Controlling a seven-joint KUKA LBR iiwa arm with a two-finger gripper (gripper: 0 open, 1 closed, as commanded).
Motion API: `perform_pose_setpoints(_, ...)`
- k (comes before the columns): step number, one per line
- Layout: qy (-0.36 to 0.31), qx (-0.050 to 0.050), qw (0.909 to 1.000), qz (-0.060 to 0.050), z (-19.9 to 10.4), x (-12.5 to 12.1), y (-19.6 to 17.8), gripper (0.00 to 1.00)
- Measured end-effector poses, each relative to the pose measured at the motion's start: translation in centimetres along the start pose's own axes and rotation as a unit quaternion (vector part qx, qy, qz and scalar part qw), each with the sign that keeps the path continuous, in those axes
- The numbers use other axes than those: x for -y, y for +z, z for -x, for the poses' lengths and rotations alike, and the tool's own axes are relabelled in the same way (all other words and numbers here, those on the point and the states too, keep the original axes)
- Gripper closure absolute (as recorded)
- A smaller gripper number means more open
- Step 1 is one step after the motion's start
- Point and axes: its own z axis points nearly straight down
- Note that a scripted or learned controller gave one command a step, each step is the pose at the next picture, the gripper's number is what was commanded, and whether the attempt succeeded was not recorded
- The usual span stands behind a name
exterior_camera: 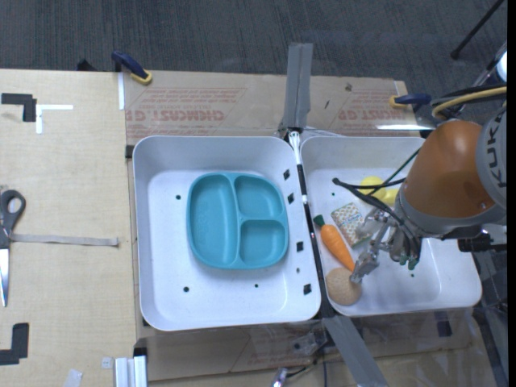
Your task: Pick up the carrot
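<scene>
Near the right bin's (451,293) left wall, the carrot (337,246) is best straddled crosswise by the gripper (364,266), whose opening cannot be told.

The grey arm (484,156) comes in from the right, its orange band (451,168) bulging just above the wrist. The wrist bends downward and to the left, cables looping across it. The end effector (364,266) hangs low, its metal fingers (369,260) pointing down and left.
</scene>
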Motion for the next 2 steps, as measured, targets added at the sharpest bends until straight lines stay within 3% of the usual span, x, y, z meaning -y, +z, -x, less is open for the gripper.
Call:
perform_pose_setpoints(1,-0.001,0.009,1.0000,0.001,0.51,-0.11,-1.05,1.00)
perform_pose_setpoints(2,-0.001,0.009,1.0000,0.001,0.50,-0.11,-1.04,0.00)
